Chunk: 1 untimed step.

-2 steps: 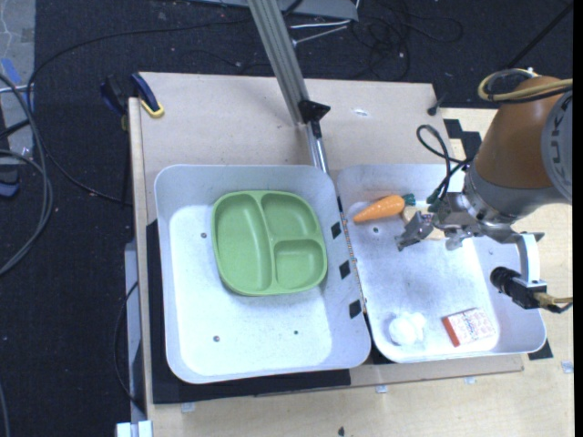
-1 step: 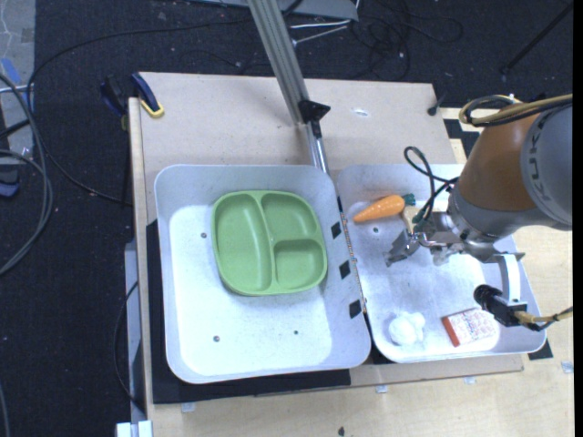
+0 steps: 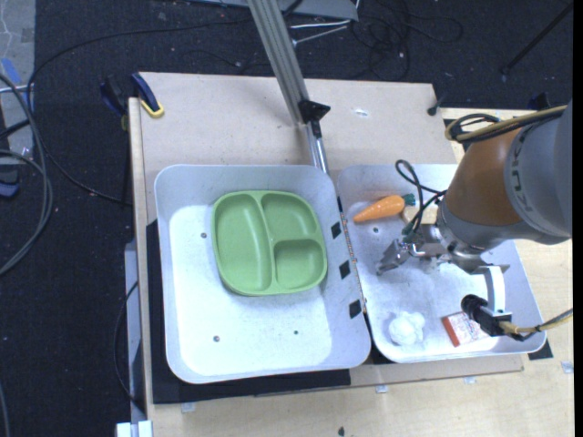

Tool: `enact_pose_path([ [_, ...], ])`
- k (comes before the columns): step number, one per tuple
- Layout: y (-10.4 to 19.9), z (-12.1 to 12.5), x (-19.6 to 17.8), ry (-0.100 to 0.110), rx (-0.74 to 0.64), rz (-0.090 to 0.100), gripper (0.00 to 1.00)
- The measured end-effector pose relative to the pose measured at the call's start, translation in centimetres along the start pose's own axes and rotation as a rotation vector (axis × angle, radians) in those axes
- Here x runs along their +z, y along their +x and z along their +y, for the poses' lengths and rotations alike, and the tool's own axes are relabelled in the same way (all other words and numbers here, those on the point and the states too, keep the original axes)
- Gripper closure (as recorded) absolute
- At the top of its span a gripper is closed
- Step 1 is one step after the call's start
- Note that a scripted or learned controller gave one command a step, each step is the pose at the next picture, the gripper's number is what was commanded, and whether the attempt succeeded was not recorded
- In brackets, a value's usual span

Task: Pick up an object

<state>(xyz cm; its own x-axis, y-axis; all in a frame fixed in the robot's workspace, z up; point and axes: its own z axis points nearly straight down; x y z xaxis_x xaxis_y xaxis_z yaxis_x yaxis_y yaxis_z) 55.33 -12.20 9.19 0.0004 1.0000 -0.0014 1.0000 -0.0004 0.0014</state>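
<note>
An orange carrot (image 3: 379, 209) lies near the back left of the right bin (image 3: 428, 353). A white crumpled ball (image 3: 406, 328) rests near that bin's front, with a small red and white box (image 3: 463, 328) to its right. My gripper (image 3: 393, 259) hangs low over the middle of the right bin, below the carrot and above the white ball, pointing left. Nothing shows between its fingers.
The left bin (image 3: 182, 335) holds a green divided plate (image 3: 270, 241). A metal pole (image 3: 284, 57) slants down from the back to the gap between the bins. The grey arm with its orange band (image 3: 492, 185) covers the right bin's right half.
</note>
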Motion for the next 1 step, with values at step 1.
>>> enact_pose_path([
  [1,-0.06,0.13,-1.27,-0.005,0.002,-0.001,1.00],
])
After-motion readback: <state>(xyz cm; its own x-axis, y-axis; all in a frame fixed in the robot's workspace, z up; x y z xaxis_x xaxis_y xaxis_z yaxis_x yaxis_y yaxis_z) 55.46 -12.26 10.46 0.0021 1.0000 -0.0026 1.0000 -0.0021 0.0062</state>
